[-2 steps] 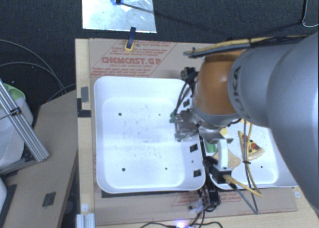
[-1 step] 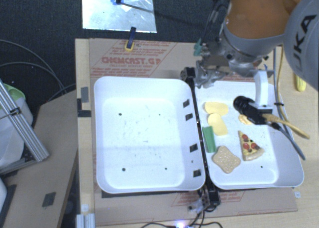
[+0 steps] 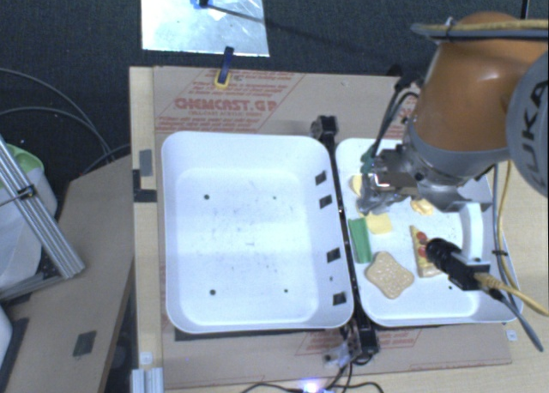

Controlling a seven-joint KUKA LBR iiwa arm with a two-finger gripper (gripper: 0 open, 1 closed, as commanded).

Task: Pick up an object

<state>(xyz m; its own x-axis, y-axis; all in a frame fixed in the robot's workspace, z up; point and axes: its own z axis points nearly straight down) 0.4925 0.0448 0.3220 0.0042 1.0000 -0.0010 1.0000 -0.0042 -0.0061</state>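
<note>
Currently the arm [image 3: 480, 99] hangs low over the right bin [image 3: 467, 310], its wrist covering that bin's far half. The pincer [image 3: 377, 198] sits near the bin's left wall, just beyond the pale yellow block [image 3: 379, 225]. Fingers are hidden in the dark clutter under the wrist; cannot tell how far apart they stand, nor whether anything lies between them.

Candidate objects, all placed relative to the yellow block:
- green bar [image 3: 359, 239]: touching or just beside it on the left, lying along the bin's wall.
- round tan cracker [image 3: 389, 275]: near side, close by.
- red-and-tan strip [image 3: 421, 251]: to the right, near.
- small yellow piece [image 3: 422, 206]: right and slightly beyond, at the edge of the wrist's shadow.
- another yellow piece [image 3: 355, 184]: beyond, partly covered by the pincer.

The left bin [image 3: 249, 160] lies beyond the green bar, across the divider.

Judgement: step in hand is the descent or grasp attempt, aimed at the yellow block or the piece under the pincer. No lift yet evident. The next move calls for closing squarely on one item, not straddling block and green bar together, then a straight rise clear of the bin wall. The counter [image 3: 227, 91] shows beyond both bins.
</note>
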